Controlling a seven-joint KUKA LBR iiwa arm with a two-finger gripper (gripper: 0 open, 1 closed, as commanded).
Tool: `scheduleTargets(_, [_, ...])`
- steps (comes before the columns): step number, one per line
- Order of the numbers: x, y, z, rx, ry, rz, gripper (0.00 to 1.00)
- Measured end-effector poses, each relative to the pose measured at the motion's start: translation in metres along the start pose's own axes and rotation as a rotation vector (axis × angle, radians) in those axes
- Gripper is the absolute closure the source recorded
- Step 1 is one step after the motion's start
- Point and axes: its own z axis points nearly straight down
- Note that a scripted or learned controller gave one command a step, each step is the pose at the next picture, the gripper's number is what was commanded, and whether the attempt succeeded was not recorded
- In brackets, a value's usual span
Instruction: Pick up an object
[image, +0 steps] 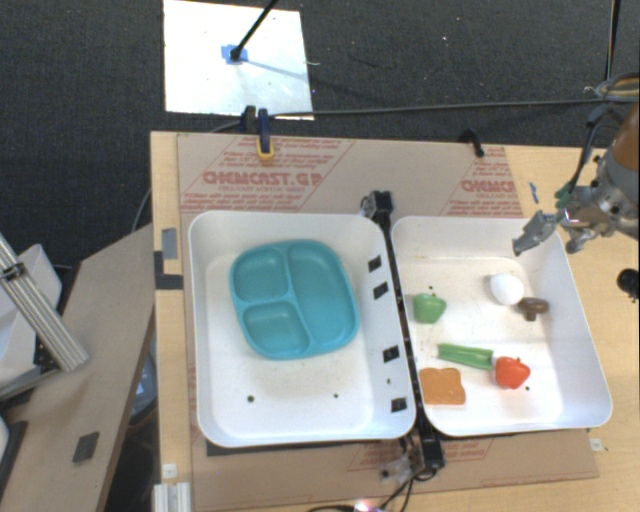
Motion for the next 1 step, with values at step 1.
scheduleTargets(1, [0.0041, -0.0085, 0.0481, 0.000, 0.000, 0.001, 0.00])
